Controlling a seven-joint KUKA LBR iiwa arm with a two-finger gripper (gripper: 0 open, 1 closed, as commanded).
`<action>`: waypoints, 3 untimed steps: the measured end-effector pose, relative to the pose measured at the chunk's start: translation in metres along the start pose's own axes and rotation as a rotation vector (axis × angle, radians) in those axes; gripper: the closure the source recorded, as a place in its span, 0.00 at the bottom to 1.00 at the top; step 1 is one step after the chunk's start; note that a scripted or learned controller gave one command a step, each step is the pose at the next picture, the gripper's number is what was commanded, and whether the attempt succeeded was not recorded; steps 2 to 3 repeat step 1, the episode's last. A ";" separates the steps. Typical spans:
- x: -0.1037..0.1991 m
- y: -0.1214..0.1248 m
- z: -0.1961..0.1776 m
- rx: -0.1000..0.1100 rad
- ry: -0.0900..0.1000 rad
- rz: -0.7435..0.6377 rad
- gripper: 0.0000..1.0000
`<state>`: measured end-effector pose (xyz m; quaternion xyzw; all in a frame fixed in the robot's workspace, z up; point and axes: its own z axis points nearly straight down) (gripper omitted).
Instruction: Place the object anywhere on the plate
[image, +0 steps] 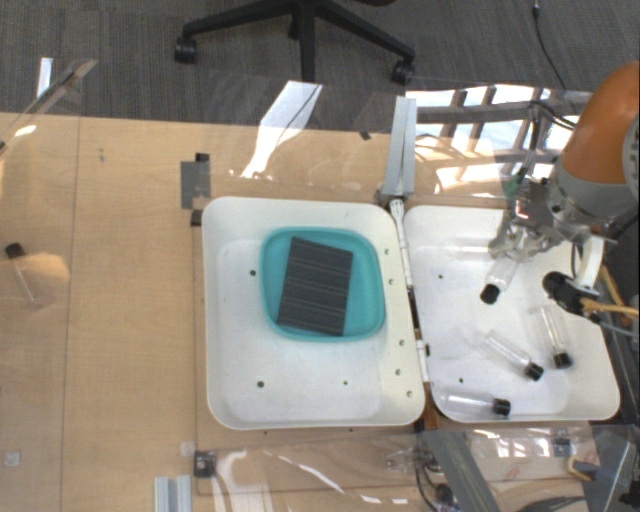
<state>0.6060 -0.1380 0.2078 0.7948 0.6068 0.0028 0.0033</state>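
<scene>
A teal plate (372, 297) sits in the left white bin (235, 340). A dark ribbed rectangular pad (317, 285) lies flat on the plate's middle. My gripper (517, 238) hangs over the upper part of the right bin (450, 250), far from the plate. A clear tube with a black cap (496, 274) slants down directly under the gripper tip, its upper end touching or very near it. Whether the tube is gripped is unclear.
Three more clear black-capped tubes lie in the right bin: one near the middle (512, 356), one toward the right wall (553, 336), one along the front wall (472, 403). A metal divider post (400, 150) stands behind the gap between the bins.
</scene>
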 end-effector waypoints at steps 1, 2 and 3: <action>0.000 0.000 0.000 0.000 0.000 0.000 0.00; 0.000 0.000 0.000 0.000 0.000 0.000 0.00; 0.000 0.000 0.000 0.000 0.000 0.000 0.00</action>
